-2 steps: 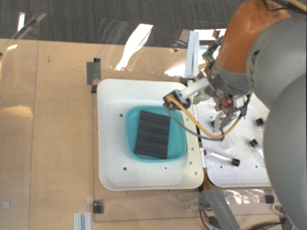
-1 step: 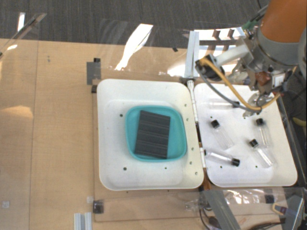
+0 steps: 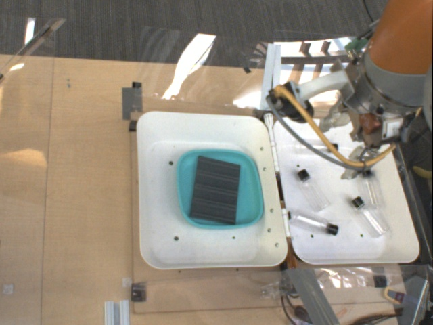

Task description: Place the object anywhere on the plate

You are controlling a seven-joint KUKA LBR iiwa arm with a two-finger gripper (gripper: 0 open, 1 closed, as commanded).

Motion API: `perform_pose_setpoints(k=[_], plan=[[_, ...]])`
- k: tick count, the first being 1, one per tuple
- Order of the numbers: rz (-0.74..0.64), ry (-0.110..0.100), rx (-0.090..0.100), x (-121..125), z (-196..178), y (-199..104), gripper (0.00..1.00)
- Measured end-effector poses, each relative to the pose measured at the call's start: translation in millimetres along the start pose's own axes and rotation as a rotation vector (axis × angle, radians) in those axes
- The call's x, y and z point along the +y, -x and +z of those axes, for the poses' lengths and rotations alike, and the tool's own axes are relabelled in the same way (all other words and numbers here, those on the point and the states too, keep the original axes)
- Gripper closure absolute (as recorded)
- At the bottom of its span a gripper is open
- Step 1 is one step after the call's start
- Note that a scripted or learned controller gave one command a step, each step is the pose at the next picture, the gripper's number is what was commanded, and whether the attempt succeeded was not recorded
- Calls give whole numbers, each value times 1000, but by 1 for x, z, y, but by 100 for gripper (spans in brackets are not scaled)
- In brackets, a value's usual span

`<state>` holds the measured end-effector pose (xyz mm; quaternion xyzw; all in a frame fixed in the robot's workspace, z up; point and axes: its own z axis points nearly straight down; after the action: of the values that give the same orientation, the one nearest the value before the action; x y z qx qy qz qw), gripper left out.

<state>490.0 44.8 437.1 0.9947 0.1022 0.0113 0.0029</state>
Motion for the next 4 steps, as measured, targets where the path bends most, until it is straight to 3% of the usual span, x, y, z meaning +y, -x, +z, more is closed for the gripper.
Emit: perform_pose_setpoints(k=[1, 2, 4], plan=[[-1, 1, -3, 12, 0, 3, 0], [-2, 1, -3, -1, 1, 0, 0], [-1, 0, -5, 0, 1, 0, 0]])
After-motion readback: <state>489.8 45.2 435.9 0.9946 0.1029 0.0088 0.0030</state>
